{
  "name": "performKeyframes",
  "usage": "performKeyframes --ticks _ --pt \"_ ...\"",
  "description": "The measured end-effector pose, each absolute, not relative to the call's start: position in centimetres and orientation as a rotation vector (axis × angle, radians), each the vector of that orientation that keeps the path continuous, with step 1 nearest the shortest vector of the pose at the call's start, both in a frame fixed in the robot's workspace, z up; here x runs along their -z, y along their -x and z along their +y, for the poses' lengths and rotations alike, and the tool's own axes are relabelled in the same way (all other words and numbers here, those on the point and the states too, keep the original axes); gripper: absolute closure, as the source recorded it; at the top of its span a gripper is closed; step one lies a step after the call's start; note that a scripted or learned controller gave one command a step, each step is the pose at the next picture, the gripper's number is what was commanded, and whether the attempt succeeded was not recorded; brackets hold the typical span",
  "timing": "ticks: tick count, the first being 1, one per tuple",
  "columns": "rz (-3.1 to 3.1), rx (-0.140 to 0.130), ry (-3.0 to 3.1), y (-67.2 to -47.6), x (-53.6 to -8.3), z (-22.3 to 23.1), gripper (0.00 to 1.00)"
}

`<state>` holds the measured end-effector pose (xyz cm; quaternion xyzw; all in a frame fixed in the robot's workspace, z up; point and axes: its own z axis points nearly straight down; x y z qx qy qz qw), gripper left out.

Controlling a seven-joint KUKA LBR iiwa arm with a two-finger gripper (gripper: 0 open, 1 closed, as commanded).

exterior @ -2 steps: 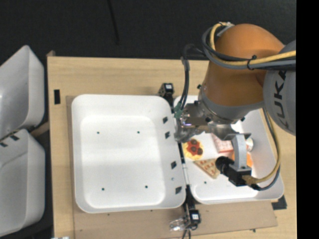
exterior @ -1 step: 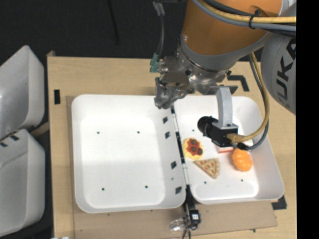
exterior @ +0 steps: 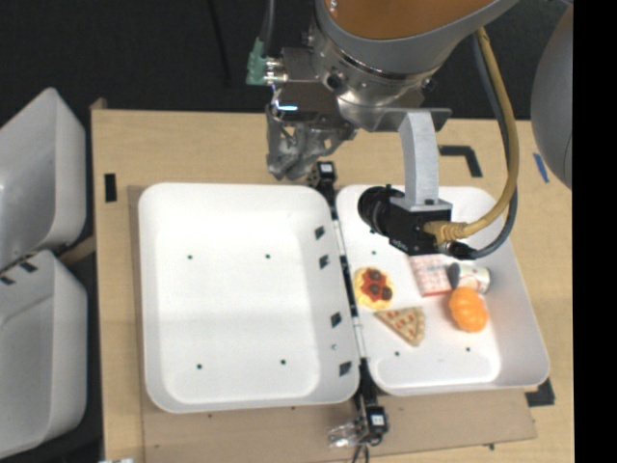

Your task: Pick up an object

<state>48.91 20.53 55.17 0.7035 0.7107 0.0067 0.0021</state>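
The right bin [exterior: 511,355] holds a few small items. There is a round yellow piece with dark red spots [exterior: 372,286] near its left wall and a tan waffle-like wedge [exterior: 404,325] just in front of that. An orange ball [exterior: 468,310] lies to the right, a pink and white packet [exterior: 431,275] sits behind the wedge, and a small white item [exterior: 473,278] rests by the ball. My gripper [exterior: 294,154] hangs over the bench just behind the back right corner of the left bin [exterior: 174,374], apart from all the items. Nothing shows in its grasp.
The arm's grey and orange body [exterior: 405,17] fills the top of the view. A black unit with a tan cable [exterior: 400,222] overhangs the back of the right bin and hides part of it. White blocks [exterior: 34,181] stand off the bench's left side.
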Motion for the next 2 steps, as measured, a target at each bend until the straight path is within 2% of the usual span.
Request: performKeyframes --ticks 1,2 --pt "2.228 0.012 -2.217 -51.1 -47.4 22.2 1.0" --pt "2.224 -0.004 -2.216 -49.0 -50.8 22.1 1.0"
